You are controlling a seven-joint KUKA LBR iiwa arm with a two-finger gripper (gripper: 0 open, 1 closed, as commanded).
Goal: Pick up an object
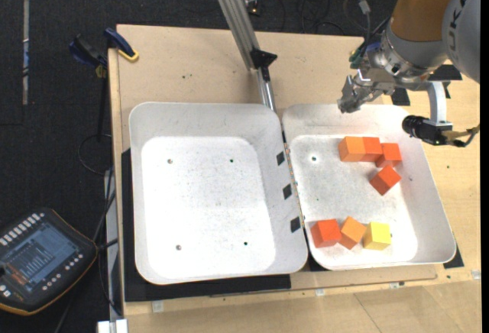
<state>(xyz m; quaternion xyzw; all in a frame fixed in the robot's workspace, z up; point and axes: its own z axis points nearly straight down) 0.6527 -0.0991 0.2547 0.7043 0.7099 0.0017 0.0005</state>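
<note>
The arm reached in from the right, and its gripper (353,101) hung over the far edge of the right bin (428,209), above the blocks and touching none of them. It was too small and dark in the view to tell how the fingers stood. Nothing was seen between them.

In the right bin, two orange blocks (361,149) lay touching in a row near the far side, with a red-orange block (391,153) just beside them. Another red-orange block (384,179) lay tilted a little nearer. Near the front wall, a red-orange cube (327,233), an orange cube (353,231) and a yellow cube (378,235) stood close together. The left bin (149,171) rested beside it on the wooden surface (191,56).
</note>
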